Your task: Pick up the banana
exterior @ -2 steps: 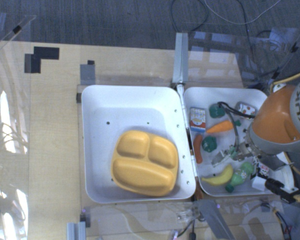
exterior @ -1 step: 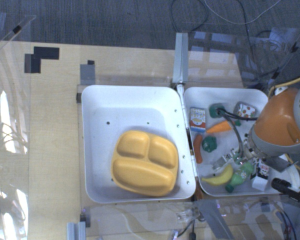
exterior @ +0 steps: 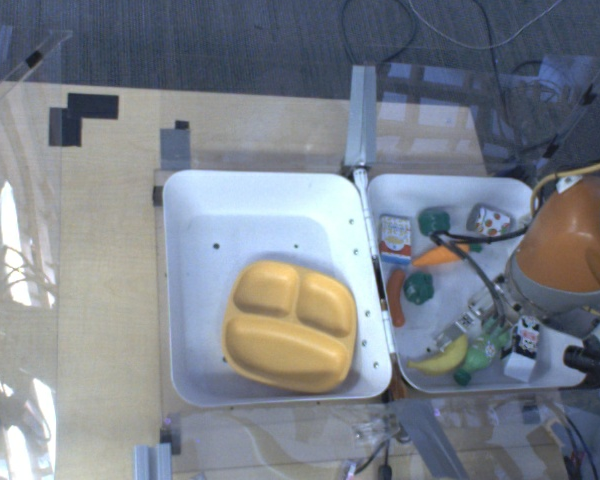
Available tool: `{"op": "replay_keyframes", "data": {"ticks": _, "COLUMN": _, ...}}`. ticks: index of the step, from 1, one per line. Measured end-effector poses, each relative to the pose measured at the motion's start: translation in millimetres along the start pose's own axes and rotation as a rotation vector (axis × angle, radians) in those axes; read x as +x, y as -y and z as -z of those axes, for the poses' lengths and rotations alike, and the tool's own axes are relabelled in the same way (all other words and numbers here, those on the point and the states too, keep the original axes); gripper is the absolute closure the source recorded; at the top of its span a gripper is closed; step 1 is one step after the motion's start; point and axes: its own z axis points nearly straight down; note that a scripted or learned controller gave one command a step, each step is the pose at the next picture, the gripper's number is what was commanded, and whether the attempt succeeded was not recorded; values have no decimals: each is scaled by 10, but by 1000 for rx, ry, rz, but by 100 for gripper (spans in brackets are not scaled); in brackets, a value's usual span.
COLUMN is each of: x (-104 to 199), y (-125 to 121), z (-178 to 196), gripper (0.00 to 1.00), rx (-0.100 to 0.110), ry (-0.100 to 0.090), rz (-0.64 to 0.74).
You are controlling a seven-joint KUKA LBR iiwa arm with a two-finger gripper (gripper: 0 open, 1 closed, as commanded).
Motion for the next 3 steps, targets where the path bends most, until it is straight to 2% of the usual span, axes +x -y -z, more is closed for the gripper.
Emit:
{"op": "replay_keyframes", "data": {"ticks": 1, "x": -13, "y": -24, "z": 100, "gripper": 100, "rx": -4, "ry": 3, "rz": 1}}
{"op": "replay_keyframes", "data": {"ticks": 2, "x": -25, "y": -33, "z": 19, "gripper": 100, "rx": 0, "ry": 9, "rz": 529}}
{"op": "replay_keyframes", "data": {"ticks": 3, "x": 203, "y": -164, "z": 1216, "gripper": 100, "rx": 6, "ry": -6, "rz": 426}}
